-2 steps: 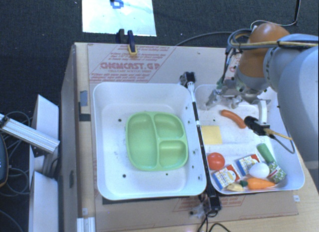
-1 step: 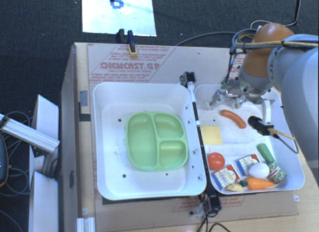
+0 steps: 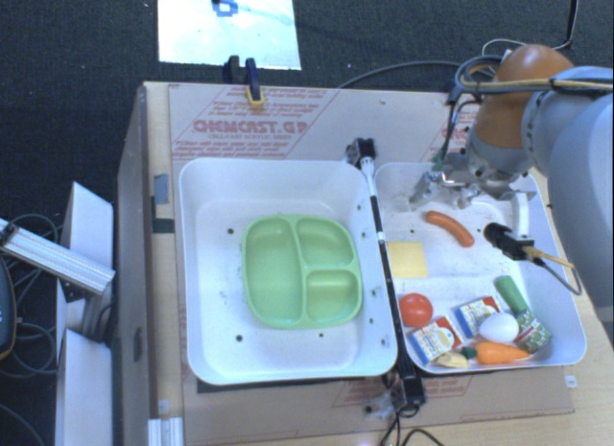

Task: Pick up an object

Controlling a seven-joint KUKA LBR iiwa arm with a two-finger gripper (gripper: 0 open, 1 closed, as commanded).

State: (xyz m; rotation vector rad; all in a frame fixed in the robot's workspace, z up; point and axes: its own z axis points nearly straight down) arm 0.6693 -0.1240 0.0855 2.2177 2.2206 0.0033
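1. The pincer (image 3: 451, 185) hangs low over the right bin (image 3: 561, 343) near the desk's far right corner; whether it is apart or together cannot be told.
2. The sausage (image 3: 450, 227) lies just beside it, ungrasped.

Bright, even overhead light (soft shadows), slightly grainy picture.

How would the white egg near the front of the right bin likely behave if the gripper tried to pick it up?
The egg looks smooth and rounded, so it may slip from a two-finger pinch. It would probably roll if nudged, though the carrot and packets beside it might check that.
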